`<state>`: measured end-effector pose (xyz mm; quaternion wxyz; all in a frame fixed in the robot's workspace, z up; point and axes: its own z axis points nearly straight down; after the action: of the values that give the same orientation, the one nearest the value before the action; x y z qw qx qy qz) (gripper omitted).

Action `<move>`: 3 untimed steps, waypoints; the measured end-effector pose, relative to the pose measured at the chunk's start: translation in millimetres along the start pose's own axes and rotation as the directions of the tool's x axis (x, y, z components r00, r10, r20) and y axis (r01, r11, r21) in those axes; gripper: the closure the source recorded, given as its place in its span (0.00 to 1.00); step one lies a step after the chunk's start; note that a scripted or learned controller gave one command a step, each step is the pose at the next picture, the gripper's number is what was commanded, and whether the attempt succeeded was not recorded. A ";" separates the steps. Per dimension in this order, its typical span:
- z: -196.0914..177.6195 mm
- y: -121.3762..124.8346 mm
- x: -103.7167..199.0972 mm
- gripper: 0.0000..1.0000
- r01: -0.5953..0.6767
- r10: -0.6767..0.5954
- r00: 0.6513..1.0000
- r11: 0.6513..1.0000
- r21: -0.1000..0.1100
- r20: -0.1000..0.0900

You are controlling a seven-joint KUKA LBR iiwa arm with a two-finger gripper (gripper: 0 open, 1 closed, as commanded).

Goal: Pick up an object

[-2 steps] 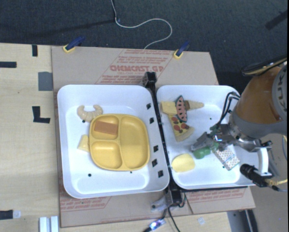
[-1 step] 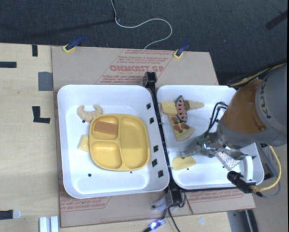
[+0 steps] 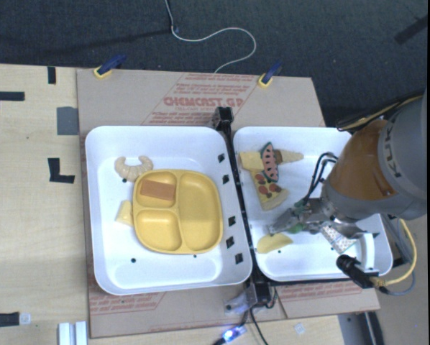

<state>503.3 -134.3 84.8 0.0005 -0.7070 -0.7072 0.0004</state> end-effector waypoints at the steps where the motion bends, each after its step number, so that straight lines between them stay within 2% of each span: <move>1: -10.4 0.1 -0.3 1.00 0.000 0.000 1.000 1.000 -0.001 0.002; 2: -55.2 -0.6 8.1 1.00 0.002 -0.002 1.000 1.000 -0.002 0.000; 3: -103.0 8.1 3.6 1.00 0.001 -0.001 1.000 1.000 -0.004 0.001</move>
<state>511.5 -130.7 187.8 -0.0014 -0.7065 -0.7077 -0.0008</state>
